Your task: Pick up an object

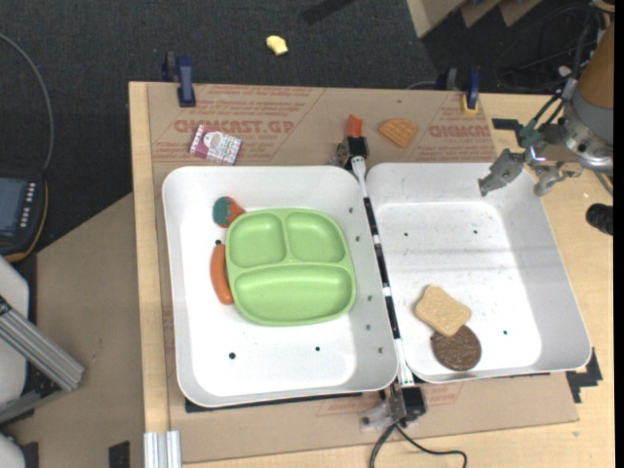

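"CHEMCAST GP" is printed in red on the brown board (292, 115) at upper frame. The gripper (519, 175), upper right, is seen spread open, nothing held.

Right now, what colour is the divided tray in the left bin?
Light green tray, clearest in the camera view.

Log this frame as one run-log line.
stage: pre-grasp | two-finger gripper: open, holding nothing, over right white bin far edge | tan cracker overlapping round brown cookie, right bin near side | green divided plate: left bin
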Tool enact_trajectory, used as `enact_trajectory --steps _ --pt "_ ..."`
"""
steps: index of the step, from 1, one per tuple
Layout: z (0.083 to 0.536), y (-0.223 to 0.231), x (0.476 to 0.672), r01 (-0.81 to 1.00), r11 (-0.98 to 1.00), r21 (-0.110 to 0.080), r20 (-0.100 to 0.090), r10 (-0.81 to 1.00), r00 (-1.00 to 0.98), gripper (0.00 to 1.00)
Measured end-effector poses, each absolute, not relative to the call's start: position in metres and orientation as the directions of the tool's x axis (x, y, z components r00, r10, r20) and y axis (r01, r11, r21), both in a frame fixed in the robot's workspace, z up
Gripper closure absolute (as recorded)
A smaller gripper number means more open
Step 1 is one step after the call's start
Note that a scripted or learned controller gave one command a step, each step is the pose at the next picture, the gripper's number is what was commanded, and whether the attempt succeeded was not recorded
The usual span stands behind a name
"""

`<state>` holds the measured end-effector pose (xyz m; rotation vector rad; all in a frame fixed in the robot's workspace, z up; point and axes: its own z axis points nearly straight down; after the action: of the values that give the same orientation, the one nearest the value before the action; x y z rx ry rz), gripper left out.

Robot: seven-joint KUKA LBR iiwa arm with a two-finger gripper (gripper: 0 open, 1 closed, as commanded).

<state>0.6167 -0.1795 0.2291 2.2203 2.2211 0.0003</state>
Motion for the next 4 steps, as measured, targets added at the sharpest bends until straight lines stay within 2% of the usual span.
enact_trajectory --steps 1,2,3,4 --pt "0.242 -0.169 0.515 1.000 -0.002 -0.005 0.002 1.000 0.002 0.00" --pt "0.162 -0.120 0.504 1.000 0.001 -0.001 0.002 1.000 -0.001 0.00" --pt "0.093 -0.104 0.503 1.000 -0.001 0.000 0.001 1.000 0.001 0.00" --pt "0.120 -0.130 0.611 1.000 0.003 0.011 -0.005 1.000 -0.003 0.00"
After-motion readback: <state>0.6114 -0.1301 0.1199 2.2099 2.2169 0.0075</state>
